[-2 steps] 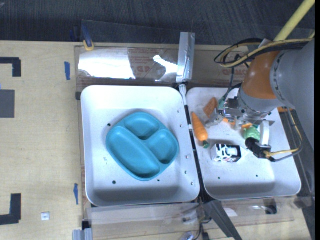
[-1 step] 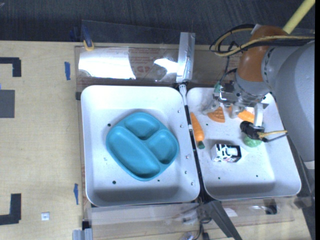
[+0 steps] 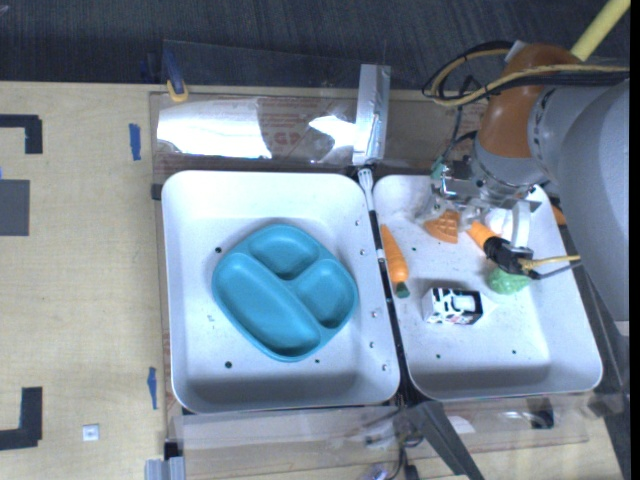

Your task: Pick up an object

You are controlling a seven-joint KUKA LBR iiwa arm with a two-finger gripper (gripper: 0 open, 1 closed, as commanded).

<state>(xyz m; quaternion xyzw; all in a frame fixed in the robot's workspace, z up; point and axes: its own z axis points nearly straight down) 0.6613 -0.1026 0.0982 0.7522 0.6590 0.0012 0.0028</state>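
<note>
My gripper [image 3: 447,196] hangs low over the far part of the right bin [image 3: 520,353], reaching in from the right. Just in front of it lies an orange wedge-shaped piece [image 3: 443,229]; I cannot tell if the two touch. A second small orange object [image 3: 481,234] sits beside it under the wrist. A carrot [image 3: 394,259] with a green end lies along the bin's left wall. A black-and-white object [image 3: 455,305] rests in the middle, and a green object [image 3: 508,282] lies to its right.
The left bin [image 3: 190,368] holds a blue divided plate [image 3: 284,290]. A metal divider [image 3: 372,118] and a clear sheet stand behind the bins. The grey arm covers the bench's right side.
</note>
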